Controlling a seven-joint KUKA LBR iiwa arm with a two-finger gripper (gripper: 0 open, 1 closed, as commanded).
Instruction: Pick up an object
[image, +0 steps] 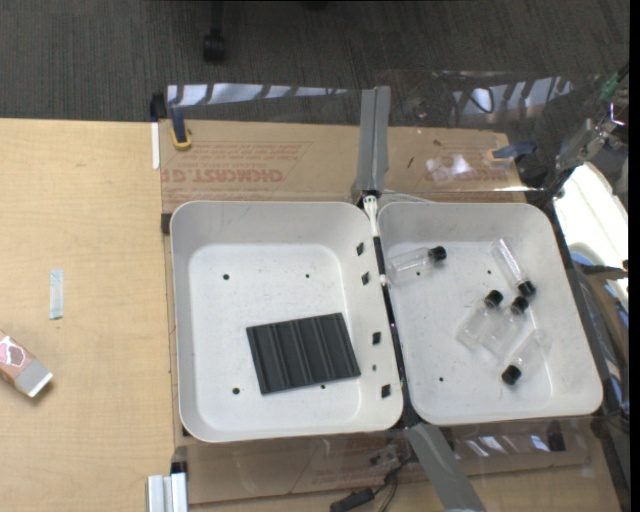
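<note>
A black ribbed rectangular pad lies flat in the left bin, toward its front middle. The right bin holds several small clear vials with black caps. One vial lies near the bin's back left. Another vial lies further right. A cluster of black caps sits near a clear plastic piece. One more capped vial lies toward the front right.
A hinged ridge separates the two bins. Cardboard and a grey upright bar stand behind them. On the wooden bench at left lie a small wrapped block and a grey strip. Dark equipment crowds the upper right corner.
</note>
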